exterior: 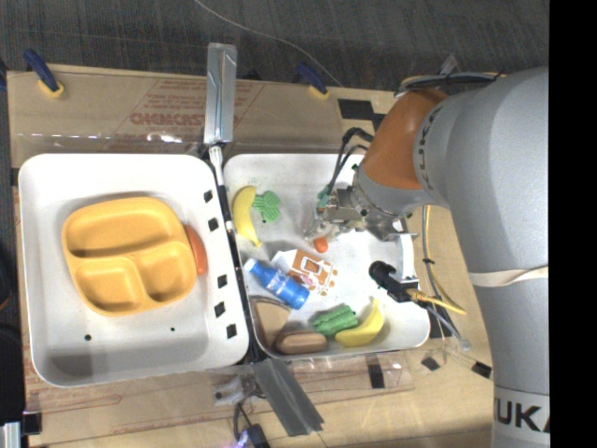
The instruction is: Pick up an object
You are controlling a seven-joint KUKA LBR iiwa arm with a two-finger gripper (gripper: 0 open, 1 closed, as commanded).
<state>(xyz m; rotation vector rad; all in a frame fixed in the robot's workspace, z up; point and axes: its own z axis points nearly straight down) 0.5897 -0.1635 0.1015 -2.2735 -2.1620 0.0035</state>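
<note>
arm links: broad, smooth, pale grey rounded casings [499,175]
band: glossy orange ring [396,147] above the wrist
wrist: darker grey metal collar beneath the orange
tool [328,215]: small dark metal assembly with greenish parts
cables: thin black lead looping by the wrist, yellow wire lower down
marking: white letters "UK" on the grey base [522,418]

bench [280,101] under brown cardboard, bears two white bins: left bin [37,278], right bin [289,171].
</note>
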